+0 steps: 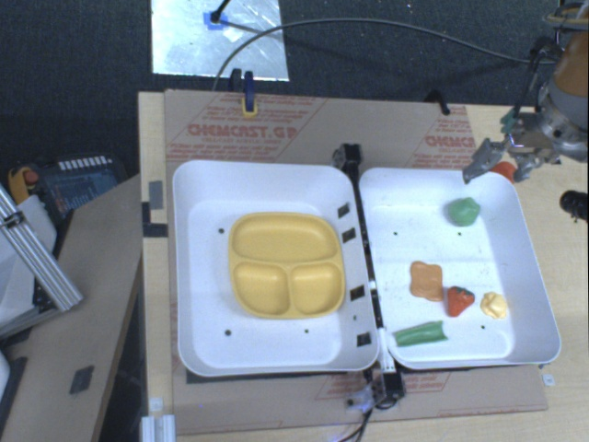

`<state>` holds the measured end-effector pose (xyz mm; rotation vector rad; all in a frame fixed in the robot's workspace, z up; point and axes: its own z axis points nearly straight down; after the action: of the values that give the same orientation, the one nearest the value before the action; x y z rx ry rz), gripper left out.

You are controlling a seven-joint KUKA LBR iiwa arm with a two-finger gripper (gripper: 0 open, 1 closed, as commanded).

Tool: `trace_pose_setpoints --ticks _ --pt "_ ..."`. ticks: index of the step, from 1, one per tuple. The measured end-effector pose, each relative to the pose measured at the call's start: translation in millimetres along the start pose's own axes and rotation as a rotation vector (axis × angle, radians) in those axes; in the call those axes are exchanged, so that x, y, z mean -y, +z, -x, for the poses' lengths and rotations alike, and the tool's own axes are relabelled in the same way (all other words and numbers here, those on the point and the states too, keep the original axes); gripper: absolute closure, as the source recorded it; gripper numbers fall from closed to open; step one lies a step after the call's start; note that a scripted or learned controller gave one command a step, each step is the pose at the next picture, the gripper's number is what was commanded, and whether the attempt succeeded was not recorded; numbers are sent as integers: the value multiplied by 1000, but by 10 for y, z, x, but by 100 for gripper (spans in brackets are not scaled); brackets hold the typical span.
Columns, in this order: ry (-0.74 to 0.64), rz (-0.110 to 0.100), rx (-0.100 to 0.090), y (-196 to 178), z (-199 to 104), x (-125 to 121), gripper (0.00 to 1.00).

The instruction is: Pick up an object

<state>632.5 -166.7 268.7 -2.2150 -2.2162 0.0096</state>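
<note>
My gripper (503,166) hangs over the far right corner of the right bin (534,274), its fingers spread. A small orange-red object (503,168) shows in the gap between them; I cannot tell whether either finger touches it. Inside the right bin lie a green lump (464,212), a flat orange piece (426,281), a red strawberry-like piece (459,299), a small yellow piece (493,305) and a long green piece (421,334). The green lump is the nearest of these, a little below and left of the gripper.
The left bin (198,247) holds a yellow divided plate (281,263). A black hinge strip (362,247) runs between the bins. A cable (386,28) arcs over the far side of the bench. Grey equipment (37,247) stands at the left.
</note>
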Motion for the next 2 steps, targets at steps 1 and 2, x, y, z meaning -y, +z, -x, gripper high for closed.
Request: trace_pose_setpoints --ticks 1,2 --pt "-3 12 2 -79 -8 -18 0" --pt "-1 9 2 535 10 -61 0"
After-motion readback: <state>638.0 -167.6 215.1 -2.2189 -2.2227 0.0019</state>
